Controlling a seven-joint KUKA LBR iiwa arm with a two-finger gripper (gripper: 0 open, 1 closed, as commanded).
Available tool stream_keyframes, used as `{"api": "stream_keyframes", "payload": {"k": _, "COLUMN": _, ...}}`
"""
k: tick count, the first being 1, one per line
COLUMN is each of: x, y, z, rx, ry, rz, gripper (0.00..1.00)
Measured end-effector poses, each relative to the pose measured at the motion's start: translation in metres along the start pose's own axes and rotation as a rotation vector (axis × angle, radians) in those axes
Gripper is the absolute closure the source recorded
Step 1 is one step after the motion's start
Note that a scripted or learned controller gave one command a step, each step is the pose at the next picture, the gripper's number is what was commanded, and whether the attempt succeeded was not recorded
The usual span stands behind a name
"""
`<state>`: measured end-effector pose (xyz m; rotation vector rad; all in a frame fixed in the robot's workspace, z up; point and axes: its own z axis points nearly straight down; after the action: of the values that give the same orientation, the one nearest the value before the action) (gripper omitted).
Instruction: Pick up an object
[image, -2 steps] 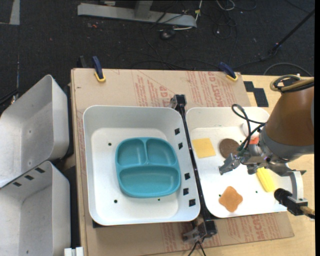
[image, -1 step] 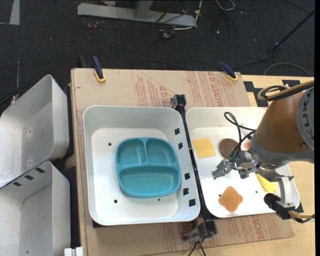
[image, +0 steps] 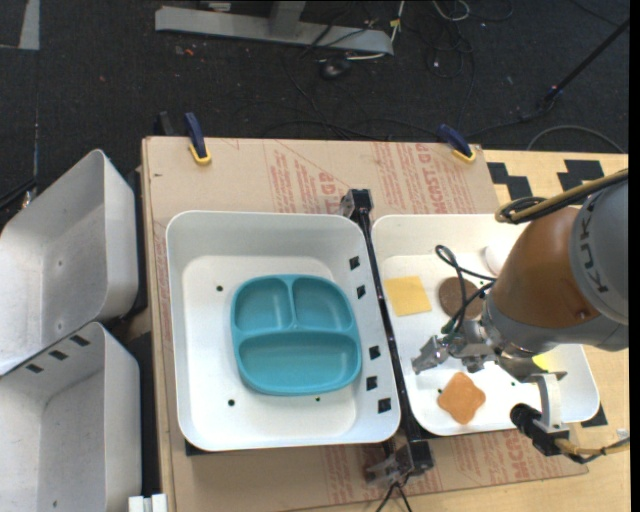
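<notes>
tool (image: 440, 357) low in right bin (image: 585, 405), grip state unclear, nothing visibly held. orange nugget (image: 461, 398) just below tool, yellow slice (image: 408, 295) above. centre over nugget, descend straight, close gently.

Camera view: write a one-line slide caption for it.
KUKA arm's gripper over right bin near orange piece, yellow slice; teal tray in left bin.

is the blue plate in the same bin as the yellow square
No, the blue plate lies in the left bin, while the yellow square lies in the right bin.
</notes>
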<state>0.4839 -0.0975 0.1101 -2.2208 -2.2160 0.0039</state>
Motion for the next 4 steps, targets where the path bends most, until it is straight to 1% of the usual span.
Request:
{"api": "stream_keyframes", "payload": {"k": 1, "x": 0.0, "y": 0.001, "z": -0.012, "rx": -0.004, "ry": 0.0, "rz": 0.002, "gripper": 1.0}}
{"api": "stream_keyframes", "payload": {"k": 2, "x": -0.004, "y": 0.003, "z": -0.055, "rx": -0.009, "ry": -0.002, "rz": -0.003, "gripper": 1.0}}
{"api": "stream_keyframes", "payload": {"k": 3, "x": -0.002, "y": 0.007, "z": -0.118, "rx": -0.011, "ry": -0.003, "rz": -0.005, "gripper": 1.0}}
{"api": "stream_keyframes", "payload": {"k": 4, "x": 0.0, "y": -0.001, "z": -0.168, "rx": -0.011, "ry": -0.003, "rz": -0.006, "gripper": 1.0}}
